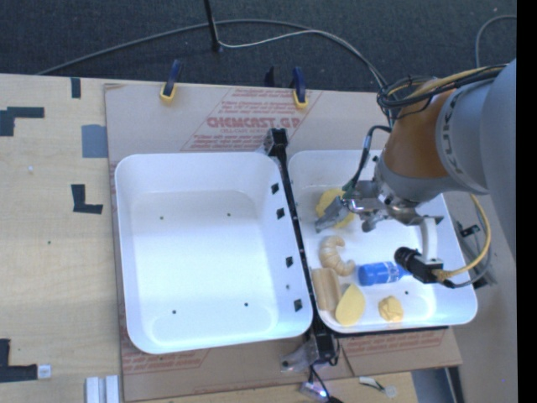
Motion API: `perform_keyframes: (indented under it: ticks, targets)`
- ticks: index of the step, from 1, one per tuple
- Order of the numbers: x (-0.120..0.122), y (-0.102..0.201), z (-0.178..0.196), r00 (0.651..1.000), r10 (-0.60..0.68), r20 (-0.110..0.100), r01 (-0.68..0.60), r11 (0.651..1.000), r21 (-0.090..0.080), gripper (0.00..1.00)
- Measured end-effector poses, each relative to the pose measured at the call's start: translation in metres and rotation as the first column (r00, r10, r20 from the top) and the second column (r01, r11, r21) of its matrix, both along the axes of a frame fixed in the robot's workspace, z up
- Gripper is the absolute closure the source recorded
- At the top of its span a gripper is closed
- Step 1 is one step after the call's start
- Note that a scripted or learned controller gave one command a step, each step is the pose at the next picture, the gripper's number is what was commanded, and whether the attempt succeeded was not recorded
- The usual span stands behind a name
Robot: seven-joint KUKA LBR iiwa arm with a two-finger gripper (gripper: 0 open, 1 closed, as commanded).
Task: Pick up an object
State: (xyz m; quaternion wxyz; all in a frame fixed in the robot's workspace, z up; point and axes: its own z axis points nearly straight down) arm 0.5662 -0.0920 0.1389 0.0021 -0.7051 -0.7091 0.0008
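Yellow object (329, 200) sits at the gripper (333, 214) tips in the right bin (460, 309), likely targeted. Jaw state cannot be told. Croissant-shaped piece (336, 255) and blue bottle (379, 273) lie below the jaws, left alone.

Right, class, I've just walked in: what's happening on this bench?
A grey robot arm reaches from the right into the right bin. Its claw sits low at a yellow object near the bin's far left. A blue bottle, a croissant-like piece and other yellow items lie nearby. The left bin sits alongside.
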Motion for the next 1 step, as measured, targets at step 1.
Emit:
perform_keyframes:
  ticks: [1]
  targets:
    - [0.0274,-0.0097,-0.0559,1.000,-0.005,0.002,0.005,1.000,-0.002,0.00]
